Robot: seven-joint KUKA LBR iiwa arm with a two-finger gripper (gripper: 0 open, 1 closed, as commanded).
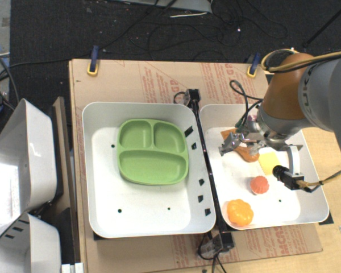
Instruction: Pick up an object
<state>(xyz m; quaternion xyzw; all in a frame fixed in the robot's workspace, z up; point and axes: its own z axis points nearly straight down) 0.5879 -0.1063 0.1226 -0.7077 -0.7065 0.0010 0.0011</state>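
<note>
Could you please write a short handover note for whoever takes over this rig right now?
Gripper: low over the right white bin, beside a brownish-orange object; whether it holds anything cannot be told.
Also in the right bin: pale yellow block, small red-orange ball, glossy orange pepper-shaped toy.
Left white bin: green divided plastic plate.
Done: no object visibly lifted.
Left: grasp one object and raise it.

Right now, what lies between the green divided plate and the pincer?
In the camera view, the black divider where the two bins meet, then bare white bin floor, separate the green divided plate from the pincer.
</note>
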